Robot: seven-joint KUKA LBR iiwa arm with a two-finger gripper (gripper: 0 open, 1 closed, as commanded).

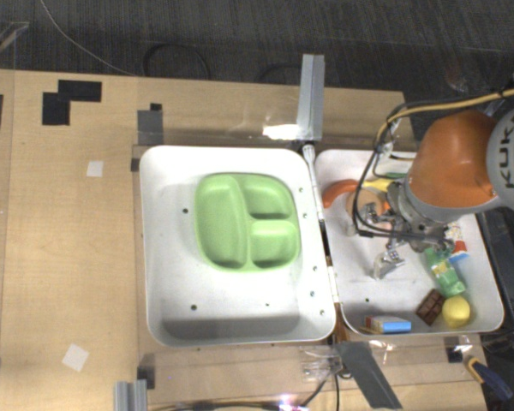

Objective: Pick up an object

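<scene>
My gripper hangs below the orange-banded wrist over the middle of the right bin, above bare white floor. Around it lie several small objects. An orange piece sits at the bin's upper left, partly under the arm. A green bottle with a red cap lies to the gripper's right. Near the front right corner are a brown block and a yellow ball. A small blue and orange item rests by the front wall. Nothing shows in the gripper's grasp.
The left bin holds a green divided plate. A metal post stands behind the wall between the bins. Cables loop off the wrist over the right bin's back.
</scene>
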